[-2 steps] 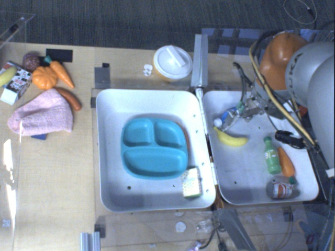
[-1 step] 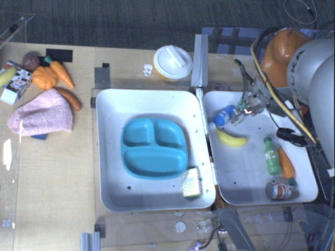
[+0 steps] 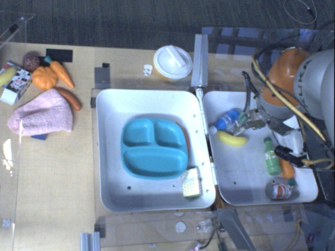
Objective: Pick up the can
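Looking down from the overhead camera, you are seeing two white bins sitting side by side on the bench. The arm (image 3: pixel 309 82) is reaching in from the right over the right bin (image 3: pixel 246 192), and its gripper (image 3: pixel 250 120) is hanging above that bin's upper left part, just beside a small blue-capped bottle (image 3: pixel 226 121) and right above a banana (image 3: pixel 232 138). How that hand is set is not something you can tell from this angle; it is too small and too cluttered with cables.

The can (image 3: pixel 279 191) you are after is lying on its side in the near right corner of the right bin, well apart from the gripper. A green bottle (image 3: pixel 271 156) is lying just above it, with an orange carrot-like piece (image 3: pixel 287 169) beside that.

In the left bin (image 3: pixel 110 150) a blue divided tray (image 3: pixel 155 147) is sitting in the middle, and a yellow-green sponge (image 3: pixel 191 183) is resting by its lower right corner.

Off to the left on the bench you are seeing a pink cloth (image 3: pixel 42 114) and some toy vegetables (image 3: pixel 52 76). A white lidded bowl (image 3: pixel 173 63) is standing behind the bins.
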You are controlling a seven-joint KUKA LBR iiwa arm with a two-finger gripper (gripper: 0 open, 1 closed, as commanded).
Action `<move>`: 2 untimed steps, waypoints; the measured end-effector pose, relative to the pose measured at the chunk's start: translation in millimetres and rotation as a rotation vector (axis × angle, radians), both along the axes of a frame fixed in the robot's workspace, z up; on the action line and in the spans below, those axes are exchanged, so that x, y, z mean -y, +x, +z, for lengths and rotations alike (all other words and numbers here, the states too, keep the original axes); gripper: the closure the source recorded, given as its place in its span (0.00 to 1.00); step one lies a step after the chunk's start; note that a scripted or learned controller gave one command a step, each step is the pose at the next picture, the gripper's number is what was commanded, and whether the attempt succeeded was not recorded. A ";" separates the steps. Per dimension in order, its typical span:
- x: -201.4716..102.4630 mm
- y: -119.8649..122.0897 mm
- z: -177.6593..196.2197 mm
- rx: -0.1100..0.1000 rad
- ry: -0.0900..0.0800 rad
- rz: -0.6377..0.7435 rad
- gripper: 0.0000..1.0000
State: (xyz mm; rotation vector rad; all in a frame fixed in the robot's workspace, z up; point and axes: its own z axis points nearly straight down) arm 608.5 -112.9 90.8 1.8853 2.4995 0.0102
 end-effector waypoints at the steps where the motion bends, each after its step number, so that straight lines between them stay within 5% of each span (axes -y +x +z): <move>1: 15.4 46.8 -2.2 -0.002 0.001 -0.193 1.00; 2: 92.0 41.8 -2.3 -0.003 -0.001 -0.039 1.00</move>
